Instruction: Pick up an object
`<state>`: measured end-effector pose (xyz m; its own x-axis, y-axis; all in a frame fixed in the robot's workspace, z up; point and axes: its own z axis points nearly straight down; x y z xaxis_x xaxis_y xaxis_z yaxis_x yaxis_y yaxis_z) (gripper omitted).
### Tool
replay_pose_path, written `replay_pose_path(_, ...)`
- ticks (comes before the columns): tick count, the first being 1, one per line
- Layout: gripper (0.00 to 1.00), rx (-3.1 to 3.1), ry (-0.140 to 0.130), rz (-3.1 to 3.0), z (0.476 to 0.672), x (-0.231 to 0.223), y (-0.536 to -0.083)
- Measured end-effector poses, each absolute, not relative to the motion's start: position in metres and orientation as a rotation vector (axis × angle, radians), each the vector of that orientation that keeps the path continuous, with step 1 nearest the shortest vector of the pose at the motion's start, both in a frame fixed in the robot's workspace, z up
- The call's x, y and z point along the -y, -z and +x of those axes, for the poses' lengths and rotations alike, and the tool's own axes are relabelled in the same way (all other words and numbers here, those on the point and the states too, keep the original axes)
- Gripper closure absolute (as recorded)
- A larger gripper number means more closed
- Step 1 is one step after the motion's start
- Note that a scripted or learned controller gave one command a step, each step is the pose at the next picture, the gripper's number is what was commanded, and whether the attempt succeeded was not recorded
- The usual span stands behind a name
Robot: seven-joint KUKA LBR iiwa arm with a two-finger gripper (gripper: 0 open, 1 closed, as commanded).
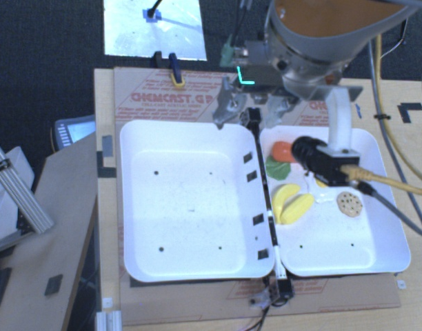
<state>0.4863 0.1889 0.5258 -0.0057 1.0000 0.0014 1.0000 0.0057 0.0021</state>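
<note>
Approach step, nothing grasped yet. Hand [254,109] over divider [263,192] at bins' 12 o'clock end, fingers [228,109] spread, empty. Yellow fruit [292,204], cookie [349,203], orange piece [283,150] in right bin [376,254], 5 o'clock of hand. Next: shift over one, descend, close.

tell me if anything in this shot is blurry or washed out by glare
camera view: the shiny sheet at top left glares pale; the left bin and right bin read bright white with little surface texture; the orange band close to the lens looks soft; the yellow toy and the cookie stay fairly sharp
</note>
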Motion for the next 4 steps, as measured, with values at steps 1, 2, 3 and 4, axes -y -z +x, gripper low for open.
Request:
replay_pose_path(1,1.00,-2.232,-0.008,2.209,0.487,-0.189,-0.537)
replay_pose_path(2,1.00,-2.224,0.019,2.226,0.485,-0.182,-0.376)
replay_pose_path(3,1.00,-2.225,-0.011,2.214,0.487,-0.192,-0.437)
replay_pose_path(4,1.00,-2.226,-0.011,2.213,0.487,-0.199,-0.483)
